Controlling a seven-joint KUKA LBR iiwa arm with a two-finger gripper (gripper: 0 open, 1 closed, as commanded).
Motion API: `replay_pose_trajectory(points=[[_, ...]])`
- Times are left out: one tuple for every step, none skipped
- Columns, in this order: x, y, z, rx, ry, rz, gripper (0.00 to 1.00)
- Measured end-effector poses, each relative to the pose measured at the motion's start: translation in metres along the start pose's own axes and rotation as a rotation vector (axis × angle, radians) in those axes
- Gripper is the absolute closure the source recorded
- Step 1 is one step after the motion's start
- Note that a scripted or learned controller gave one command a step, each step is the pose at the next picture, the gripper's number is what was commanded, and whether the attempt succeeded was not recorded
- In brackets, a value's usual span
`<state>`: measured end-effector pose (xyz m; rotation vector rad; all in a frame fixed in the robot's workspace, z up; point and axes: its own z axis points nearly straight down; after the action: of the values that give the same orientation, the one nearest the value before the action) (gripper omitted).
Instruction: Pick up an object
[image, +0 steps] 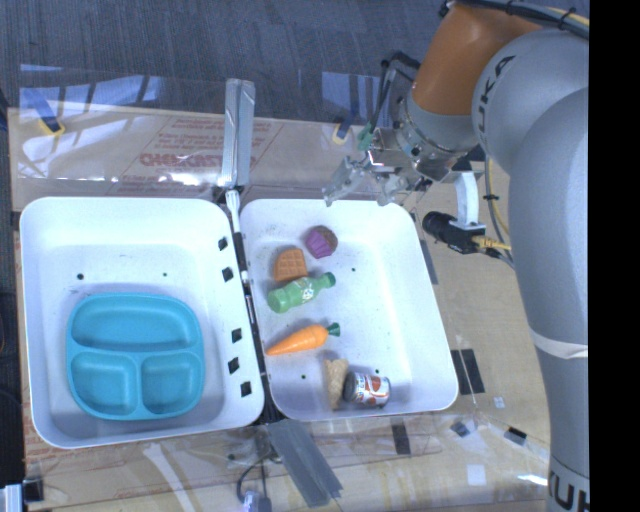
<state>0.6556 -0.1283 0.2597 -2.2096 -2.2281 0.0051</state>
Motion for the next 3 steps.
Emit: replay_pose_trajectory(points=[[0.004,-0.023,0.152,0.0,0.0,0.055,0.0],[0.007,0.002,0.167,-0.005,0.0,0.226,0.0],[0.008,0.002,0.157,-0.003,0.001,0.221,1.0]])
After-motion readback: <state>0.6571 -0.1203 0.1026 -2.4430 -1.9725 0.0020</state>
